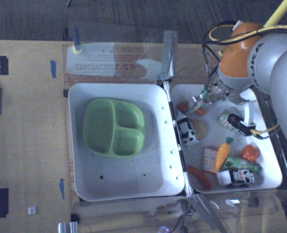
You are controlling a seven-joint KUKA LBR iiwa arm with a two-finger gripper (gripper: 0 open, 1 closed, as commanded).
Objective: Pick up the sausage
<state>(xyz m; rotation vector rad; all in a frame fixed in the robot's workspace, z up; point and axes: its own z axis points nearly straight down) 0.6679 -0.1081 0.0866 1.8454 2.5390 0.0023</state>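
The sausage [200, 177] is a short red link lying at a slant in the front left corner of the right bin [274, 178], close to the bin's left wall. My gripper [203, 100] hangs low over the back left part of the same bin, well away from the sausage. Two small red-orange pieces [183, 107] lie just beside and below the gripper's tip. The grey arm with its orange band [238, 57] reaches in from the right.
The right bin also holds a carrot [222, 154], a cow-patterned toy [186, 130], a red pepper [250, 153], a green packet [226, 118], a cracker [210, 158] and a black-and-white carton [235, 177]. A green divided plate [114, 127] sits in the left bin [128, 183].
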